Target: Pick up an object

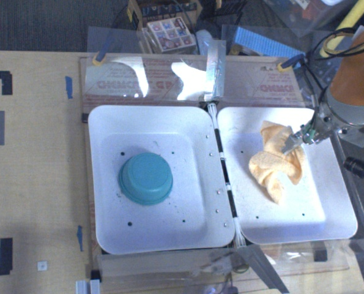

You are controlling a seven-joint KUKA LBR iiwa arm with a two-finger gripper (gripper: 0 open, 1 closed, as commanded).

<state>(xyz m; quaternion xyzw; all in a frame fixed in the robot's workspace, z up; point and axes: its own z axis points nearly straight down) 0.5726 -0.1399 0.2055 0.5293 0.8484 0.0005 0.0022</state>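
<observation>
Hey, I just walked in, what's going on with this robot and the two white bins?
The robot arm reaches in from the right, and its gripper is down at the crumpled yellow cloth in the right bin, touching the cloth's upper part. It seems to be going for a pick, but I can't tell whether it has a hold of the cloth. The cloth lies on the bin floor. In the left bin a teal bowl sits upside down, away from the arm.

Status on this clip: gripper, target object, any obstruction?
Gripper down in right bin, tip at the yellow cloth; grasp not confirmed. Cloth crumpled, lying on bin floor. Teal bowl upside down in left bin, well apart. Nothing blocking.
</observation>
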